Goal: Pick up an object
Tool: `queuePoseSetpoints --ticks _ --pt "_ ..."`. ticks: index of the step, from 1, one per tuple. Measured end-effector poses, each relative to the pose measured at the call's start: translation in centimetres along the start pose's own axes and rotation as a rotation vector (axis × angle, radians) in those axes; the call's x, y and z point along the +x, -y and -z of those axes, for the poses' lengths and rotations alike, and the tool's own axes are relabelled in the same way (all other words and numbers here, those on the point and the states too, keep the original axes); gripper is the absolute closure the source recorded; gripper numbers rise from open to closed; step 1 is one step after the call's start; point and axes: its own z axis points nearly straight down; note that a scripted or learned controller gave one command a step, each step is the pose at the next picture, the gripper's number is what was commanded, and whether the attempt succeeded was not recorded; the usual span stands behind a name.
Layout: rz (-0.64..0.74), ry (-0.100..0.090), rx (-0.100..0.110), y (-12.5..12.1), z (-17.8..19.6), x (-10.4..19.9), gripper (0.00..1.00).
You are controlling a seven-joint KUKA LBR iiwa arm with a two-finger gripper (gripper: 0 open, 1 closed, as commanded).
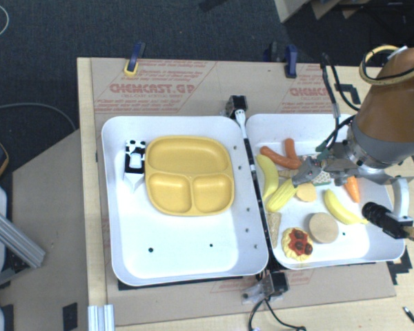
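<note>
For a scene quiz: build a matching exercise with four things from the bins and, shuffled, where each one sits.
Things:
1. yellow divided plate
2. tool
3. round tan cookie
4. small pizza

Places:
A. right bin, front edge, left of the cookie
B. left bin, middle
C. over the right bin, near the food in its middle
D. right bin, just right of the pizza

Pairs: 1-B, 2-C, 3-D, 4-A

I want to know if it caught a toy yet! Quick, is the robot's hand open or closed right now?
Gripper: cannot be told. It is low over the toy food in the right bin, and the view shows nothing held in it.
</note>
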Motion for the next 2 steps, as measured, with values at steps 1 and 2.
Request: queuePoseSetpoints --ticks 1,2 --pt "-0.001 -0.002 0.008 0.5 -6.4 0.1 0.0" --pt "0.001 -0.008 -0.009 0.0 -10.9 0.4 0.0"
